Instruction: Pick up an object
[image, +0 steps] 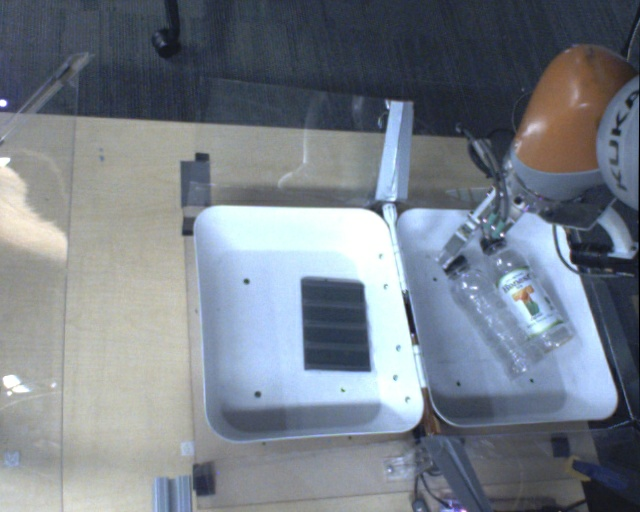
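Hovering hand (462, 250) | bottle (520, 305) just beside | dark pad (335, 323) left bin

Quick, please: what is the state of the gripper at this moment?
Gripper: it cannot be told. It is low in the right bin, beside the cap end of the plastic bottle.

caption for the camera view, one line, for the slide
Gripper low in the right bin beside a clear plastic bottle; dark ribbed tray lies in the left bin.
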